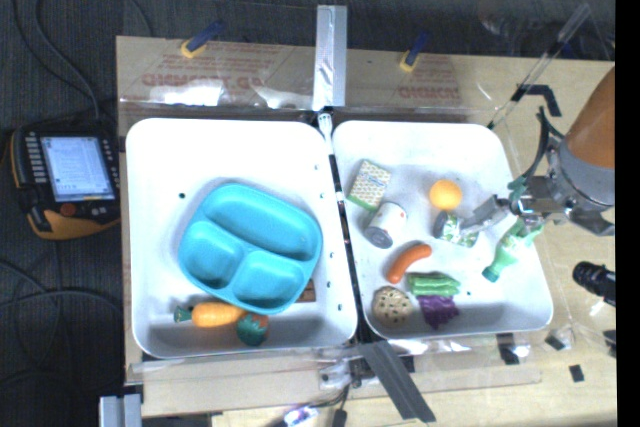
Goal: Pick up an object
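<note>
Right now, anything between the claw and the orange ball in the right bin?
Nothing visible blocks it. The claw hangs low over the right bin, beside a small green-and-white item. The orange ball lies just up and left of it, with bare bin floor between. The green bottle sits on the claw's far side.

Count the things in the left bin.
3. A blue divided tray lies mid-bin; a carrot and a tomato lie by the front wall of the left bin. The tray could hide something beneath it.
</note>
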You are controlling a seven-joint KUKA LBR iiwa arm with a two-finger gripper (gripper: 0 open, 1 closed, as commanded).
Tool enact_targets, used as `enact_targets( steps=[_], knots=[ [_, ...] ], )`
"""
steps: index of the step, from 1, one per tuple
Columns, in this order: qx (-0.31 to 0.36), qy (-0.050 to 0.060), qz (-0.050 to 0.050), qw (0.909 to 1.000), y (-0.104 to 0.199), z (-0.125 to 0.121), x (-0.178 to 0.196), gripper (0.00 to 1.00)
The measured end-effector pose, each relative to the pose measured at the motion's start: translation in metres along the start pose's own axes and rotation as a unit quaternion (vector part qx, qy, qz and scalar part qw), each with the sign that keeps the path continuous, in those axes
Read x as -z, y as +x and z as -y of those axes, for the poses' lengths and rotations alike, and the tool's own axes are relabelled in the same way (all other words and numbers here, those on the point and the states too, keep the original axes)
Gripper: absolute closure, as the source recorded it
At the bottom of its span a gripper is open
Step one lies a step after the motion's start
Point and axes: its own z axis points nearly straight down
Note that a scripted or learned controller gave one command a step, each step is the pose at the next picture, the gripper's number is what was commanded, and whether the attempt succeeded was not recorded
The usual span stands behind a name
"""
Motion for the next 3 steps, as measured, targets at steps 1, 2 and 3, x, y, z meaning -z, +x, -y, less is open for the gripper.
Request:
enact_targets(
  steps=[1, 2, 3],
  knots=[
    [0.021, -0.006, -0.008, 0.9997, -0.023, -0.038, -0.122, 0.0],
    [0.017, -0.006, -0.001, 0.9998, -0.029, -0.037, -0.116, 1.0],
    [-0.092, -0.001, 0.002, 0.9957, -0.031, -0.042, -0.016, 1.0]
  ],
)
